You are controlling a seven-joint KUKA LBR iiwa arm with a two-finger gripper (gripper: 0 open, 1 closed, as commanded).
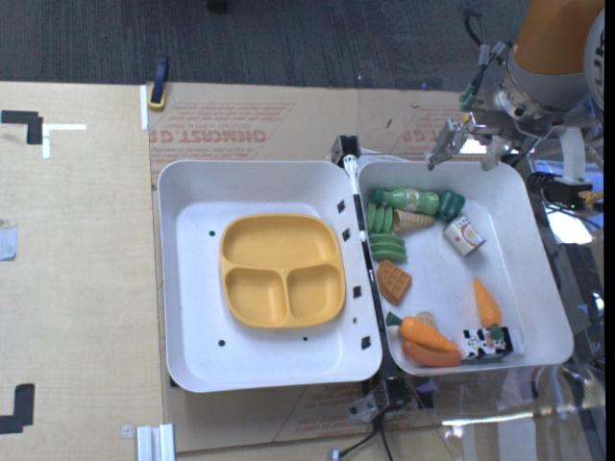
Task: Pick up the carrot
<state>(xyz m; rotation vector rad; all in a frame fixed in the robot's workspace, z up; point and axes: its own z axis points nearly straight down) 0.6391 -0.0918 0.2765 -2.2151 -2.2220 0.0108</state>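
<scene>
The carrot (424, 332), orange with a green top, lies in the right bin (538, 257) near its front-left corner, resting against a reddish sausage-shaped piece (434, 356). A smaller orange wedge (487, 303) lies to its right. My gripper (464, 157) hangs over the far edge of the right bin, well behind the carrot. Its fingers stand open with nothing between them.
The right bin also holds a green bottle (415, 200), green pods (386, 236), a cone (415, 221), a small white carton (464, 235), a brown waffle piece (394, 281) and a black-and-white box (486, 344). A yellow divided plate (283, 230) sits in the left bin (183, 257).
</scene>
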